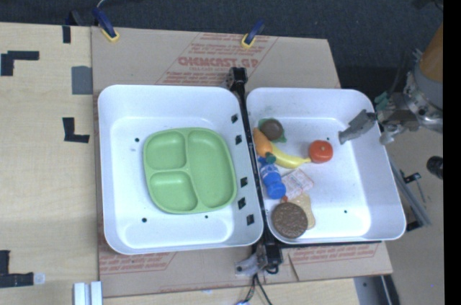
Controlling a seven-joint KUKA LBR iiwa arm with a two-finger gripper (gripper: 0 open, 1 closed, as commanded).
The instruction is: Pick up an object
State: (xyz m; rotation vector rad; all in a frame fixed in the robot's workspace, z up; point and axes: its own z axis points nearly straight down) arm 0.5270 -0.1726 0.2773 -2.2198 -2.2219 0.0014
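Tool at the bin's edge, nothing lifted yet

Progress looks slight from where I stand: the tool [360,126] hangs over the near rim of the right-hand bin [374,217], and nothing sits between its dark fingers. Whether they are spread or closed I cannot tell at this angle. Every candidate lies loose on the bin floor. The red tomato [321,151] is nearest, just beyond the tool's tip. Further off lie the yellow banana [289,159], a carrot [263,144], a brown kiwi [271,128], a blue bottle [272,181] and a brown disc [290,220]. The green tray [190,170] rests in the far bin. I judge the reach, the grasp and the lift all remain undone
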